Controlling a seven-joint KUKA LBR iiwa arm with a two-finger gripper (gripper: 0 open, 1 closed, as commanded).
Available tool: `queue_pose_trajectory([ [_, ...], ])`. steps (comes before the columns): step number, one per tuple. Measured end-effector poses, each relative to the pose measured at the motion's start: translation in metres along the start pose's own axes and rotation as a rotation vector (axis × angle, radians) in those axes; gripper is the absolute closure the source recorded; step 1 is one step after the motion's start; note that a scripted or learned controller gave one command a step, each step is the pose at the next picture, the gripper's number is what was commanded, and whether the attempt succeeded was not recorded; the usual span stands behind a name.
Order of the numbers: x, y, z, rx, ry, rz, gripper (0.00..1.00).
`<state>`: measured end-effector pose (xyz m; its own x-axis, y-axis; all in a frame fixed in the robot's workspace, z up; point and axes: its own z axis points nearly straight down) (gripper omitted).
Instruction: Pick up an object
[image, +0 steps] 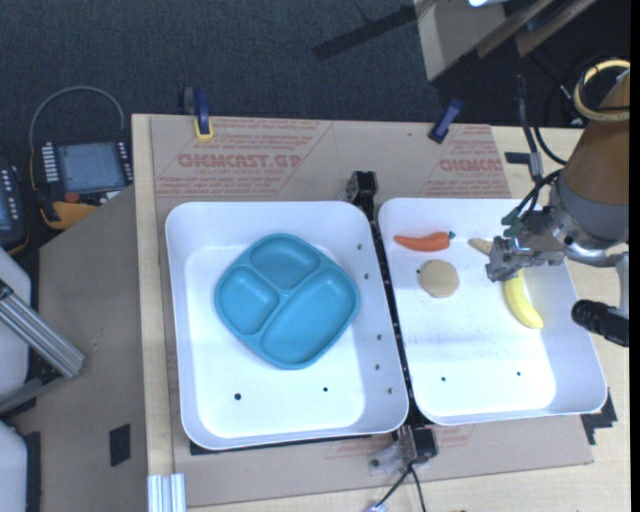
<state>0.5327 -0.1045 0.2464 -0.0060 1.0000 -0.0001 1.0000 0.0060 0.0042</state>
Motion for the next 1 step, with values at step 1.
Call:
queue_pose_trajectory([
  [1,0.0441,0.0267,0.0152,0.002,0.0,0.0,1.0],
])
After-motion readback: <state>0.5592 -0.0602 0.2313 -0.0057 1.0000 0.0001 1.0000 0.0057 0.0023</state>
